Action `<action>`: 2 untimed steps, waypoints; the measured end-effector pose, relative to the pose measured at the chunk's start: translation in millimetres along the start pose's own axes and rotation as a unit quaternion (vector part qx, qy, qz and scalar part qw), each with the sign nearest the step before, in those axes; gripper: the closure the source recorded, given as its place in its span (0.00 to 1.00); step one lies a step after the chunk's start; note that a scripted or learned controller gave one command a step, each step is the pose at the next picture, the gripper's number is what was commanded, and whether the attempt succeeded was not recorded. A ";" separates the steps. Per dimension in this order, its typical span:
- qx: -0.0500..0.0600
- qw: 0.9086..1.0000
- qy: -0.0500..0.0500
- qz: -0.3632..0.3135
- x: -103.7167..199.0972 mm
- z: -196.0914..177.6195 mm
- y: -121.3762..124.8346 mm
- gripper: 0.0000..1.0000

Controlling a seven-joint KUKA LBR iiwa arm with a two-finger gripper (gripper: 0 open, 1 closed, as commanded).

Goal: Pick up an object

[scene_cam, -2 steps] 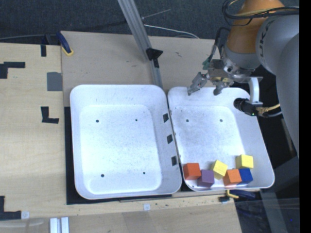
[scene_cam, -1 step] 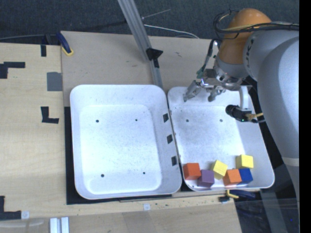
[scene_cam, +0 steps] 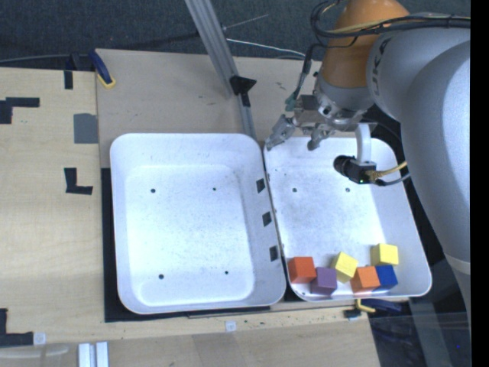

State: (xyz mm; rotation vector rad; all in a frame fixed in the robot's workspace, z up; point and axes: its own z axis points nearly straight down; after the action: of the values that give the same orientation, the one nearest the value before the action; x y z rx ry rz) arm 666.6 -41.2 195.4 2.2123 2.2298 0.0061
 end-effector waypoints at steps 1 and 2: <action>0.003 1.000 -0.003 0.007 -105.3 42.5 12.3 0.00; 0.001 1.000 0.000 0.001 -40.2 0.5 -7.7 0.00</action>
State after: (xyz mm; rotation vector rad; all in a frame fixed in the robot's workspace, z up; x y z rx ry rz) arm 659.2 -81.4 194.8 2.2148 2.2288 0.0039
